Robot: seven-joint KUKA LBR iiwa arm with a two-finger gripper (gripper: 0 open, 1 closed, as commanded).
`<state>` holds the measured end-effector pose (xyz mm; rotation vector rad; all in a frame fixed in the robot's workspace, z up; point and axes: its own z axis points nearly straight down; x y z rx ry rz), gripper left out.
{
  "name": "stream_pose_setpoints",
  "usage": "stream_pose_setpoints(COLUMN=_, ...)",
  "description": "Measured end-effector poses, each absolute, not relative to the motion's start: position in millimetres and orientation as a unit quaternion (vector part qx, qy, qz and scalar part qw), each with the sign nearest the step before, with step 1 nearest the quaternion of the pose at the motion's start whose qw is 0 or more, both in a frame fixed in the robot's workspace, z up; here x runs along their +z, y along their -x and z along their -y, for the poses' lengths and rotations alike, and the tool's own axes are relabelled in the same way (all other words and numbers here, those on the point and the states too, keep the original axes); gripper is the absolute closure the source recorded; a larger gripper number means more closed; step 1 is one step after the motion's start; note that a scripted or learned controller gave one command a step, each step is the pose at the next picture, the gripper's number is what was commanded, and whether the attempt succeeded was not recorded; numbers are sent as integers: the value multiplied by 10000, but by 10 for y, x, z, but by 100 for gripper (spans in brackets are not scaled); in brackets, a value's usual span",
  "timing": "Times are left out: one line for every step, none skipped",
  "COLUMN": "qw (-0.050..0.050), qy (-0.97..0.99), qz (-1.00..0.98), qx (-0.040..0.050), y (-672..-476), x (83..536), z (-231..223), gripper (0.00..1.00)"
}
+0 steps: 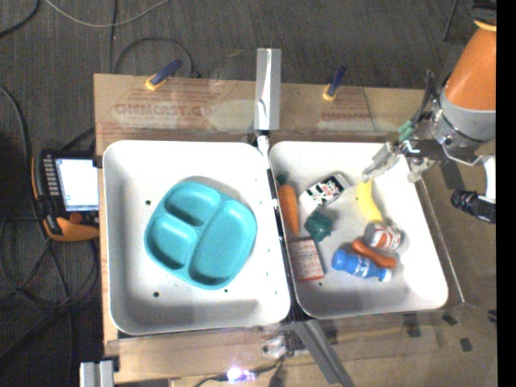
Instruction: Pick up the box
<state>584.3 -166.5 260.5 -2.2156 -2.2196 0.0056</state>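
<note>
Dark carpet with loose cables surrounds a wooden bench holding two shallow white bins. The left bin holds a teal divided plate. The right bin is crowded, and my gripper hangs over its upper right part, reaching in from the right. I cannot tell how far its fingers are parted, and I see nothing between them.

The box, small and flat, lies against the right bin's left wall, just below a carrot and beside a dark green piece. It is well apart from my gripper.

My worry: a flat box pressed to the wall leaves little room for a finger. I might clip the wall, nudge the carrot, or close on the green piece. A white carton, yellow item, can and blue bottle crowd my approach.
</note>
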Motion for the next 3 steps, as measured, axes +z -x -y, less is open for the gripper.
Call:
stream_pose_setpoints(qw=29, qy=6549, qz=7557, qx=25, y=-6203, x=1604, z=1746, gripper=0)
stream_pose_setpoints(qw=-98, qy=7351, qz=6779, qx=-55, y=-6352, x=1211, z=1342, gripper=0)
stream_pose_setpoints(qw=-221, qy=8337, qz=5512, qx=-269, y=-5911, x=1104, z=1212, gripper=0)
